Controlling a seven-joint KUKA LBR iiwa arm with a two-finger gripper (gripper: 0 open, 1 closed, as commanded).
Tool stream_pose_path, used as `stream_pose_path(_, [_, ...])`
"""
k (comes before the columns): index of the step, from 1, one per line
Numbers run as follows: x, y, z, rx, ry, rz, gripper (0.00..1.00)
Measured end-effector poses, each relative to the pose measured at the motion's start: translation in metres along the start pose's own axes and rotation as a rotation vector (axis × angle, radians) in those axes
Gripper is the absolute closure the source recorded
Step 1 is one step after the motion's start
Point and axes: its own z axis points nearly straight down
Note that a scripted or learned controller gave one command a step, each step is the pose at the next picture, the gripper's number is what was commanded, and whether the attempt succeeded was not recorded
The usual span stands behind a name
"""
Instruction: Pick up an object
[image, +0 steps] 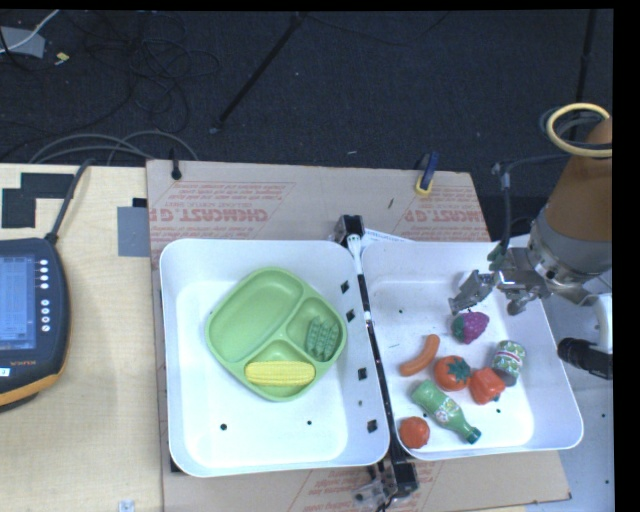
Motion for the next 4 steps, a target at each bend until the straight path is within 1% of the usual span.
stream_pose_path(1, [-0.003, -0.062, 0.151, 0.004, 0.0, 0.003, 0.0])
stream_pose_path(2, [0.028, -0.013, 0.145, -0.003, 0.001, -0.003, 0.0])
stream_pose_path(3, [0.025, -0.016, 0.135, 0.002, 0.001, 0.005, 1.0])
stream_pose_path(4, [0.101, 0.023, 0.04, -0.01, 0.0, -0.007, 1.0])
